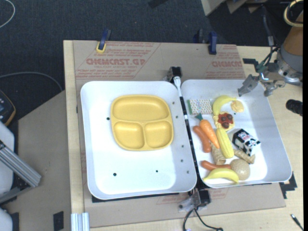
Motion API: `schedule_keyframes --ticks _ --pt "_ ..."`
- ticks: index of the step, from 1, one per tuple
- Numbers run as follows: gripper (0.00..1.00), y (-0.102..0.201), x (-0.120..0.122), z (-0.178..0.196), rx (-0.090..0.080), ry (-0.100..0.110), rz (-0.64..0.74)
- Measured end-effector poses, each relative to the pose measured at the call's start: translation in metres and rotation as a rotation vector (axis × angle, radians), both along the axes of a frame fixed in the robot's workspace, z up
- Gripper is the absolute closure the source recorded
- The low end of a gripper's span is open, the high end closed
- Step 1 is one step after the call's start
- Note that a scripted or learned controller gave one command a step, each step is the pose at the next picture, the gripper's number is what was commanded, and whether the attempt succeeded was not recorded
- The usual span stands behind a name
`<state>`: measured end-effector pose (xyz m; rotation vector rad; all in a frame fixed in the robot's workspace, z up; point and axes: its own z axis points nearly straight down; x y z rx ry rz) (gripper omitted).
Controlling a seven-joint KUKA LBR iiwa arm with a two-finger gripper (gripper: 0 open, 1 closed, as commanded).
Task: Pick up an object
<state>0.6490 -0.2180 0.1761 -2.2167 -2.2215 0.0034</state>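
Tool [256, 84] hangs over the far right corner of the right bin [274, 129], on the arm coming in from the right edge; its two fingers look spread apart with nothing between them, so open and empty. No object is named, so any of the toy food pile in the right bin counts. The pile sits toward that bin's left and near side: a peeled banana [225, 103] at the far end, a dotted white packet [199, 106] just left of it, a small red-brown piece [224, 120] below, two carrots [207, 134] side by side, a corn cob [224, 142], a black-and-white block [242, 139], a pale round lump [240, 168] and a second banana [221, 176] at the near rim. Key relation: the nearest item is the peeled banana, lying left of the tool and slightly toward the near side, close but apart. Its long axis runs roughly left-right, curving. Carrots and corn run far-to-near, further off, packed touching. My guess is a short move left and down reaches the banana first. Left bin [96, 167] carries a yellow divided tray [142, 121], well apart from the tool. Both bins rest on the worktop [77, 71].
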Motion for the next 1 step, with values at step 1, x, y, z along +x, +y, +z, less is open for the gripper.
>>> schedule_keyframes --ticks 1 --pt "0.0 -0.0025 0.0065 -0.0461 0.0 0.001 0.0"
